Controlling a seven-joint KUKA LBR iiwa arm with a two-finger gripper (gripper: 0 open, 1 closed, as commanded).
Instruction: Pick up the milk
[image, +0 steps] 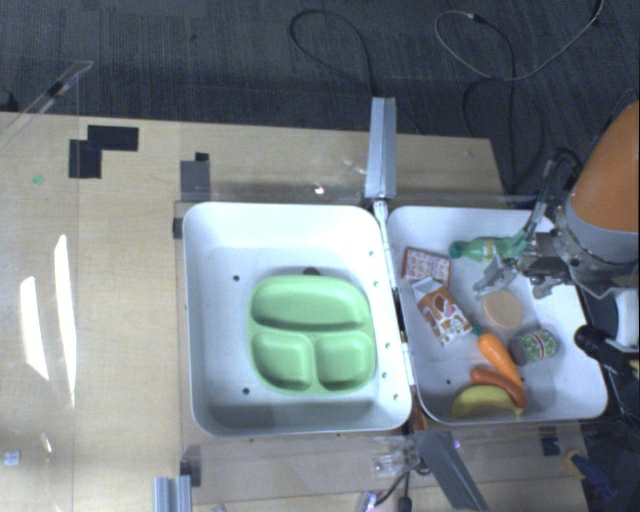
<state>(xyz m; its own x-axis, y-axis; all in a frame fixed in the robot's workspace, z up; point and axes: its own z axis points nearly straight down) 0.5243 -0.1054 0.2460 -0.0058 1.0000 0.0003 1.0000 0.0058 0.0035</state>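
Gripper (497, 272), open and holding nothing, hovers right of the diagonally lying milk (443, 313).

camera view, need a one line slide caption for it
Gripper hovers over the right bin of groceries near the milk; green tray sits in the left bin.

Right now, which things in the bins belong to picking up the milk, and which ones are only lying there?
For the job:
- milk carton, lying in the right bin
- claw, over that bin

Only lying there:
- green bottle
- snack box
- round tan piece
- carrot
- can
- banana
- green divided tray, in the left bin
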